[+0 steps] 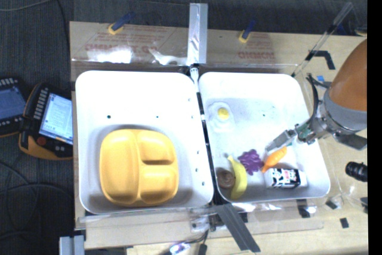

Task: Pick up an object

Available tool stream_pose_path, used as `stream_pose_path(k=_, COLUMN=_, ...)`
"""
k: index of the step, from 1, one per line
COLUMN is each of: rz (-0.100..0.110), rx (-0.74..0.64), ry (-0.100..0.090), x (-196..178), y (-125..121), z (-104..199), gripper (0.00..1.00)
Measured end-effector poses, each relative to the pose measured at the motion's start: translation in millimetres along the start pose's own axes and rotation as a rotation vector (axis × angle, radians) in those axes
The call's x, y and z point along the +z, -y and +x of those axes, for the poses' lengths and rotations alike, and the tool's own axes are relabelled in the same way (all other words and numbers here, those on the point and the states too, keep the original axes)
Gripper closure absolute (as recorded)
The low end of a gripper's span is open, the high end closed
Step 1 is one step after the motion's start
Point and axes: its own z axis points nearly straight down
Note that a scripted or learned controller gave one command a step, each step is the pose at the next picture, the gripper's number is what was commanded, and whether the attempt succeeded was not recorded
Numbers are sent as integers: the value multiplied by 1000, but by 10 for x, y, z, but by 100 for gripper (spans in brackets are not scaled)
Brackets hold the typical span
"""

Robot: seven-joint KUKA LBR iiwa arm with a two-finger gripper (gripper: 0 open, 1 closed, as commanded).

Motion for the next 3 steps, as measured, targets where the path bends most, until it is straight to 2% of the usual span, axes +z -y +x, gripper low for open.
stream_pose_path(k=1, rz=-29, rx=62, ry=15, x=1053, y=-72, z=-54, gripper=0)
stream_pose_path(k=2, rz=-47, rx=355, ry=4, x=1093, y=-138, z=-71, gripper=0)
stream_pose_path(k=3, rz=-48, rx=252, ry=18, x=1099, y=-180, z=-27, gripper=0)
